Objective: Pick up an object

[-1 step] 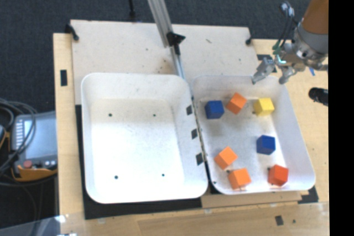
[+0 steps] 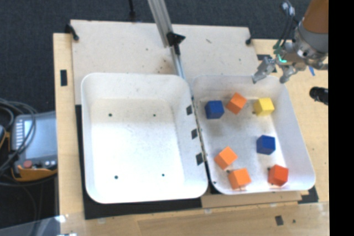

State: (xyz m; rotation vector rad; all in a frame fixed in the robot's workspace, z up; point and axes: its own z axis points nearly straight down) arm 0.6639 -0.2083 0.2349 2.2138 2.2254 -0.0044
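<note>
The right bin [image 2: 296,135] holds several small cubes: a blue one [image 2: 214,109], an orange one [image 2: 237,103] and a yellow one [image 2: 264,106] along its far side, another blue one [image 2: 266,145] mid-right, and orange ones [image 2: 225,157] [image 2: 239,178] plus a red-orange one [image 2: 278,175] near the front. My gripper [image 2: 274,71] hangs above the bin's far right corner, up and right of the yellow cube. Its two fingers [image 2: 261,72] are spread apart with nothing between them.
The left bin [image 2: 94,135] sits beside the right one. A slanted metal pole [image 2: 157,3] rises from the back board between the bins. A control pendant [image 2: 30,146] with cables lies off the bench's left edge.
</note>
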